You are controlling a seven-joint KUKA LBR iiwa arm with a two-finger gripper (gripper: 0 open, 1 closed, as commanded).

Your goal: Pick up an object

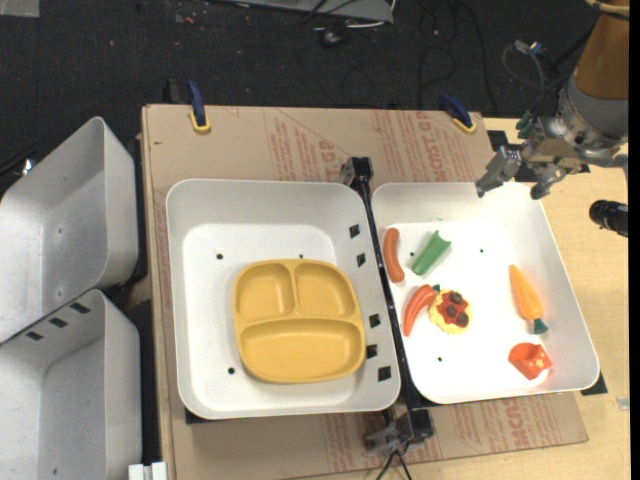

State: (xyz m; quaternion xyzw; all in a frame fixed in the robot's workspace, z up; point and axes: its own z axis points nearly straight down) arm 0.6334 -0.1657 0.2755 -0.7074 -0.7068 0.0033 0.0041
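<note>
Right bin (560,268): toys cluster mid-floor, sausage (393,254), green piece (431,253), chili (417,309) touching the small pizza (451,311); carrot (526,296) and red pepper (530,360) near right wall. Open floor along back edge and front-left corner. Left bin (190,268): yellow tray (298,320) takes the middle, bare margins around it

Arm (607,63) cut by right edge

Two white bins (190,268) side by side, one yellow divided tray (298,320), one sausage (393,254), one green piece (431,253), one red chili (417,308), one small pizza (451,311), one carrot (526,294), one red pepper (530,360).
</note>
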